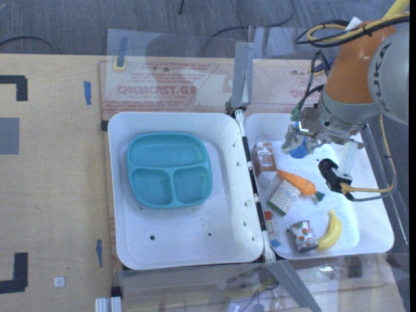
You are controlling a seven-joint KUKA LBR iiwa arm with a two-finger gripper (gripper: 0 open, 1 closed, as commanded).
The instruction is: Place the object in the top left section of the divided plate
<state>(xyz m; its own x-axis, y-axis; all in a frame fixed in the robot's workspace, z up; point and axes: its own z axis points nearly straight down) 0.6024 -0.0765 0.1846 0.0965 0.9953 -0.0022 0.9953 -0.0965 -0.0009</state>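
Tool [298,142] low over right bin [374,236] near carrot [298,181] — grip state unclear; teal plate [170,169] in left bin [188,246].

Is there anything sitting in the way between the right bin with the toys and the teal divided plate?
Only the raised rims where the two white bins meet, between the orange carrot side and the teal divided plate. The gripper hangs over the right bin's upper part.

divided plate [169,169] | teal, 3 sections | flat in left bin [123,239]
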